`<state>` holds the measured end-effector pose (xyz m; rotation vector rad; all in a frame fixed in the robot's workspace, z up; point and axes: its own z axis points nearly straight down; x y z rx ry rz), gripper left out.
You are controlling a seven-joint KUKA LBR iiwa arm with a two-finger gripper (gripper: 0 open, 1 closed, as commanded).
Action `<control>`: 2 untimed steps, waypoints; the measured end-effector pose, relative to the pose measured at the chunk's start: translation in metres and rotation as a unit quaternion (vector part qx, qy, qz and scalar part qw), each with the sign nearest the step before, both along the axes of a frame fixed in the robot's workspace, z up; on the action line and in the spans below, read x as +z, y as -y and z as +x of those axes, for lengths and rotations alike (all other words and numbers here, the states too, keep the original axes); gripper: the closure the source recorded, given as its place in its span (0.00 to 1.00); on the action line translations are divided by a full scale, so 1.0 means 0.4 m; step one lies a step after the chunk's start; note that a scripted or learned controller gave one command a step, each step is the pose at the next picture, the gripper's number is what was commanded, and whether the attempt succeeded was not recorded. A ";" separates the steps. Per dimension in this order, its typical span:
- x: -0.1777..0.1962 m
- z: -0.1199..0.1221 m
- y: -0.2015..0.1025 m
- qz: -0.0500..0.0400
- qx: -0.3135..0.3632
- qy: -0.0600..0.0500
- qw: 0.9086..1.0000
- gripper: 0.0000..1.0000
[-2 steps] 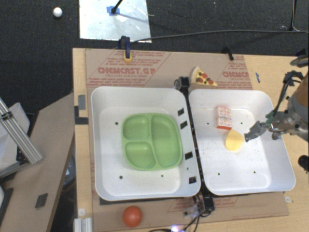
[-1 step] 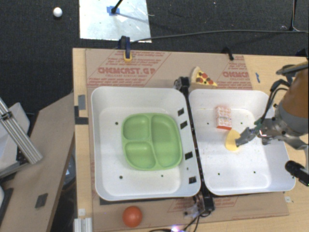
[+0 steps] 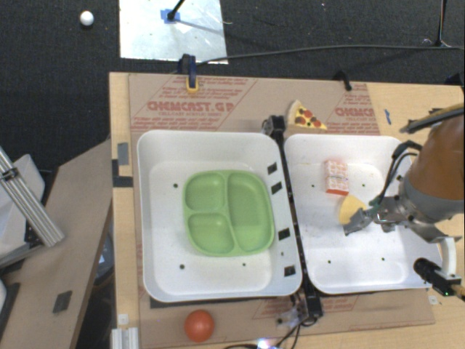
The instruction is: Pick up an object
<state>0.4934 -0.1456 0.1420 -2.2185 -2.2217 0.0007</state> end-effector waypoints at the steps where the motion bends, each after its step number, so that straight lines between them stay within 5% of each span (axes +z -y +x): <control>1: -0.130 0.000 -0.001 0.000 0.000 0.000 1.000 0.00; 2: -0.098 0.003 0.000 -0.001 0.000 0.002 1.000 1.00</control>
